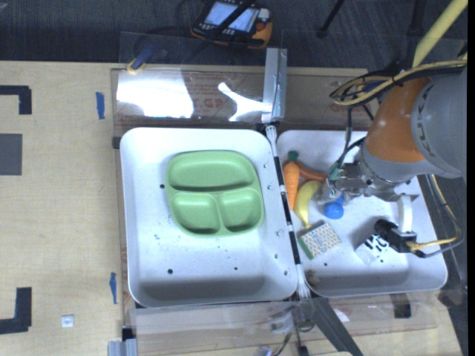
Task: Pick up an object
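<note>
- Camera view, arm: grey KUKA arm with an orange band (393, 128), reaching in over the right bin (430, 273). The gripper (338, 191) hangs low over the bin's left half.
- Camera view, gripper state: the wrist body hides the fingertips from above, so I cannot tell whether the gripper is spread or closed, and nothing can be seen held in it.
- Step in hand (judgement): the descent or approach onto a candidate object. A grasp is not confirmed.
- Candidate, blue object (335, 211): small, rounded, bright blue, lying directly beneath and just below the gripper. Contact cannot be judged.
- Candidate, banana (305, 201): yellow, curved, just to the gripper's left, lying along the bin's dividing wall.
- Candidate, carrot (292, 177): orange with a green top, to the gripper's upper left, touching or nearly touching the banana.
- Further stock: patterned card (320, 239), flat, below and slightly left of the gripper; black-and-white object (378, 242), below and to its right, well apart from the fruit.
- Next move (judgement): centre on the blue object, close on it and lift straight up. Its small round form may slip, and the banana beside it may be nudged.
- Left bin (141, 199): well to the gripper's left, holding a green divided tray (215, 191) with three compartments.
</note>
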`<action>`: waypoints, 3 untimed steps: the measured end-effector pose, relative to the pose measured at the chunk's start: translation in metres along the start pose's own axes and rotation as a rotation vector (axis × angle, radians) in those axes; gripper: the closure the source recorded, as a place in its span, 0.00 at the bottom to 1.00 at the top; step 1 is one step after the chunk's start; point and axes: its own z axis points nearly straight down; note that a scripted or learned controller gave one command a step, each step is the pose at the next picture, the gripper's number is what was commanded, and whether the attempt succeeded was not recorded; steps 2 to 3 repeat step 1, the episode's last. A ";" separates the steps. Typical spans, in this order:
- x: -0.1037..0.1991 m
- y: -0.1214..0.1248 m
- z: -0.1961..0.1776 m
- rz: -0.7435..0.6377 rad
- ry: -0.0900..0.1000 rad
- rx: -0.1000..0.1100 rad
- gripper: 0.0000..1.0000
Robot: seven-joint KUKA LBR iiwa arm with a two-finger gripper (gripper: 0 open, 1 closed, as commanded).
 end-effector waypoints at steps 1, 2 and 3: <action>0.039 0.047 -0.126 -0.269 0.001 0.008 1.00; 0.039 0.047 -0.126 -0.269 0.001 0.008 1.00; 0.039 0.047 -0.126 -0.269 0.001 0.008 1.00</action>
